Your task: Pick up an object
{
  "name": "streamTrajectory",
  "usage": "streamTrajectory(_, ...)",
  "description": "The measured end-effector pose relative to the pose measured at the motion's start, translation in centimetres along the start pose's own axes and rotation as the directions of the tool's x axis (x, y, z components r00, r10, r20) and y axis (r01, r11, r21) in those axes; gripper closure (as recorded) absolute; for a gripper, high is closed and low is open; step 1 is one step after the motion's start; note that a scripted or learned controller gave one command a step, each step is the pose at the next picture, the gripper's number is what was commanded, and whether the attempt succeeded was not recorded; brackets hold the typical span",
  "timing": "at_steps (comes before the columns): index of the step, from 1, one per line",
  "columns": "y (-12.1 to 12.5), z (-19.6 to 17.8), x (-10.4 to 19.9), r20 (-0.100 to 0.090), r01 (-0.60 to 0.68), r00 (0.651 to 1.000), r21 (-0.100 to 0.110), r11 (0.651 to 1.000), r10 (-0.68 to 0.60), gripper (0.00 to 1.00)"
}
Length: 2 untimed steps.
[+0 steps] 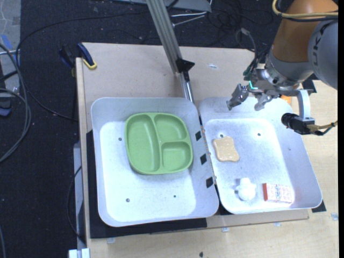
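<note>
1. Jaws (pixel 248 102): two grey fingers spread apart, nothing between them, poised over the far rim of the right bin, clear of all contents.
2. Arm (pixel 301 42): grey body with an orange band above the wrist, entering from the right at the far side; a black cable fitting sits just right of the wrist.
3. Right bin (pixel 301 160): shallow, white, tilted slightly; holds three items.
4. Toast slice (pixel 226 149): tan, flat, lying in the left part of the right bin, nearer than the jaws and apart from them.
5. White object (pixel 246 190): small, rounded, at the near side of the right bin, just left of the carton; its kind cannot be told.
6. Carton (pixel 278 193): small, red and white, lying flat in the near right corner of the right bin.
7. Left bin (pixel 107 187): shallow, white, beside the right bin and touching it along the middle edge.
8. Green plate (pixel 159 143): three compartments, upright, lying in the far-centre part of the left bin.
9. Desk (pixel 134 69): pale wood surface carrying both bins; a slanting metal pole (pixel 166 31) crosses its far side.
</note>
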State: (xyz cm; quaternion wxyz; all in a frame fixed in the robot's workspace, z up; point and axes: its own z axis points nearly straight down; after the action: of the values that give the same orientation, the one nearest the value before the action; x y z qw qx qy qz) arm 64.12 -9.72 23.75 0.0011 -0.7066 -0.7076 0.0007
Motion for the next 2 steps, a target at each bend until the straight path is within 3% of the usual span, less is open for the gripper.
streamTrajectory(1, 0.1, -0.1, 0.0, 0.0, 0.0, 1.0, -0.002, 1.0, 0.0, 0.0)
streamTrajectory(2, 0.2, 6.2, 0.4, 0.001, -0.001, 1.0, 0.001, 1.0, 0.001, 0.0)
